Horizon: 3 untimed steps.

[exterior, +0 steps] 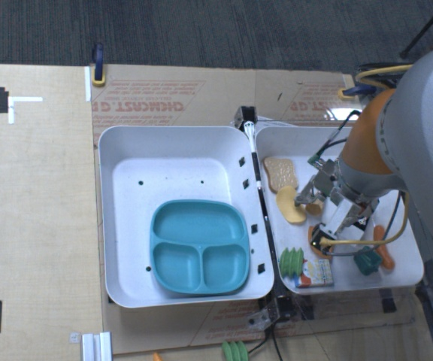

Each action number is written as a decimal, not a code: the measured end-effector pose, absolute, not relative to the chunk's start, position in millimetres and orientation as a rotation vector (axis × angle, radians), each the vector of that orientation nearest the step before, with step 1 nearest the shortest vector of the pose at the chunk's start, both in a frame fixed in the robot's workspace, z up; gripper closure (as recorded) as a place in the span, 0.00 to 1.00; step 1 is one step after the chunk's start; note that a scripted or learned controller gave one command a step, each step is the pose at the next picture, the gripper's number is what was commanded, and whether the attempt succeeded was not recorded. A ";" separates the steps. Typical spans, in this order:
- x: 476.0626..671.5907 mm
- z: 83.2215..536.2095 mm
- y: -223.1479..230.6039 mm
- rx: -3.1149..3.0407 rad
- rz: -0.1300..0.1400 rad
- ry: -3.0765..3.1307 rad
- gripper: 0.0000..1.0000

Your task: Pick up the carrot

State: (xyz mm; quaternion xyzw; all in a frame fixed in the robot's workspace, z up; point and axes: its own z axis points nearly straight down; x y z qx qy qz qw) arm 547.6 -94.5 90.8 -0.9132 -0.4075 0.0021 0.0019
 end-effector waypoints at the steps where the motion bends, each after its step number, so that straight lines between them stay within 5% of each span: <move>1: 596.3 91.4 -115.7 -3.075 0.007 -0.639 0.00; 2: 552.9 191.0 -34.8 -3.086 0.007 -0.578 0.00; 3: 529.5 190.8 -35.8 -3.088 0.010 -0.568 0.00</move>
